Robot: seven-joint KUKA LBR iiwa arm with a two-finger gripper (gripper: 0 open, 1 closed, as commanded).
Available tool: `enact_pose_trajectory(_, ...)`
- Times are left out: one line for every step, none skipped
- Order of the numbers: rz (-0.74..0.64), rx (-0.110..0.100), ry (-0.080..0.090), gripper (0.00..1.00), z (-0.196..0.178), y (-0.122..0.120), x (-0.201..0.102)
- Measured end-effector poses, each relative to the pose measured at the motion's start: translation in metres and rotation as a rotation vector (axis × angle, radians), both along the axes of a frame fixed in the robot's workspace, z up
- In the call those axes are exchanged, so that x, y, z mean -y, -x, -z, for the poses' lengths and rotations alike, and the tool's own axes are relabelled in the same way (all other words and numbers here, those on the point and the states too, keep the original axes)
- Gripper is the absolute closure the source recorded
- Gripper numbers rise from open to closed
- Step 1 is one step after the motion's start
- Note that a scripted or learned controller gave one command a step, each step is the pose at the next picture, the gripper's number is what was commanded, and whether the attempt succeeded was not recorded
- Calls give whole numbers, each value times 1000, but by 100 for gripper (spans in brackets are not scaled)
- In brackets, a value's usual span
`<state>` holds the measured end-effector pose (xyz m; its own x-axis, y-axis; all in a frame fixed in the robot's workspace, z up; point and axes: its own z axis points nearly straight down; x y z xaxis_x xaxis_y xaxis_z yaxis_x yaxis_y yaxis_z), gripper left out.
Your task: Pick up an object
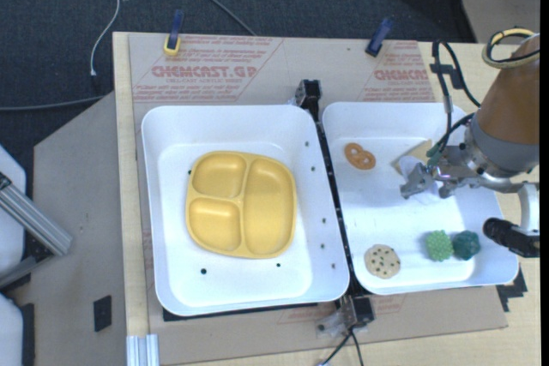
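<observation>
Two bins: shallow, white, side by side on the bench; left bin [163, 184] glossy-walled, right bin [377, 210] likewise.
Camera view, left bin: yellow divided plate [243, 203], smooth rigid plastic, rounded corners, three compartments, lying flat near the middle.
Camera view, right bin: pretzel [360, 156], small, brown, looped, toward the far wall; cookie [382, 261], round, tan, speckled, flat, at the near wall; green broccoli piece [440, 245], knobbly, touching a darker teal piece [466, 245], bumpy, just beside it.
Gripper [419, 183]: over the right bin, between pretzel and cookie, apart from both; fingers too blurred for a reading, so cannot tell how wide; nothing visibly held.
Handling, judged: all toy food, likely light, stiff, not fragile.
Pretzel: thin, low, probably awkward; best pinched across the outer loop.
Cookie: flat disc, likely slippery at the rim; edge-to-edge pinch.
Broccoli piece: bulkiest, rough surface, probably the easiest grip, across its middle.
</observation>
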<state>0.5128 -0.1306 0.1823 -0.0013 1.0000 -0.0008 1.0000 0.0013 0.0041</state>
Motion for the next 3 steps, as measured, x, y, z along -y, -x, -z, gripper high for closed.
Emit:
enact_pose_trajectory(0,3,1,100,-59,-10,3)
enact_pose_trajectory(-5,-3,-3,100,-59,-15,-45)
enact_pose_trajectory(-5,-8,-5,100,-45,-9,-100)
